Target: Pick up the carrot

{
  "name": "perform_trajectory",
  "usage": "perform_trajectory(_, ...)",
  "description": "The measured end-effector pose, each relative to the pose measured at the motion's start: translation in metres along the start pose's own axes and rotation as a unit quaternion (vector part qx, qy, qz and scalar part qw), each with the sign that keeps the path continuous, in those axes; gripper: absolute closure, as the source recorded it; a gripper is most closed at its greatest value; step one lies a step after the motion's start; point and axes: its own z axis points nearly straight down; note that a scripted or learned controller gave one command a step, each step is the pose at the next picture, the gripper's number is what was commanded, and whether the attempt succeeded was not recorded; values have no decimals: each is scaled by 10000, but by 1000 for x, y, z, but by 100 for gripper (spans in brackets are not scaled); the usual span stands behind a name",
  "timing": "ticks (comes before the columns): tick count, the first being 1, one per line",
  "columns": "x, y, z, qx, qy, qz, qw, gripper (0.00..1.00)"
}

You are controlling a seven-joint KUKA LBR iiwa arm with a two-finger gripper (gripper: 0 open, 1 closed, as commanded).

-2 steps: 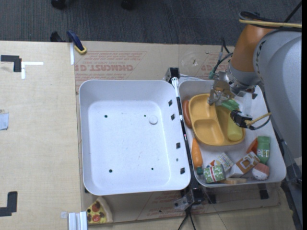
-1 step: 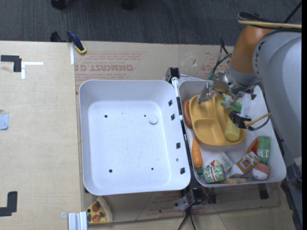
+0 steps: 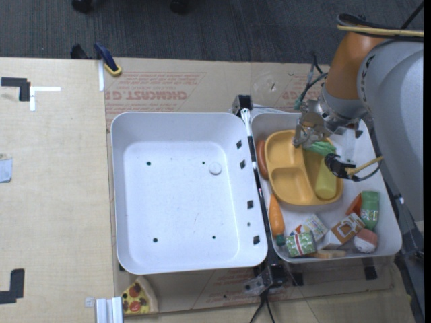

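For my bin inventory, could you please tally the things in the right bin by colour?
Yellow: 1, the divided tray
Orange: 1, the carrot
Mixed-colour packets and toy foods: about 4, partly overlapping
Total: about 6

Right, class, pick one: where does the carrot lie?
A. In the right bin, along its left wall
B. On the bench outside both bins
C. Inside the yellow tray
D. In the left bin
A: the carrot lies in the right bin, lengthwise against its left wall, just below and left of the yellow tray, with the gripper up over the tray's far end.
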Motion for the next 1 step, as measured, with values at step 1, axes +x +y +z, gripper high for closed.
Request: perform_trajectory(1, 1, 0, 0, -1, 3, -1, 10000, 0)
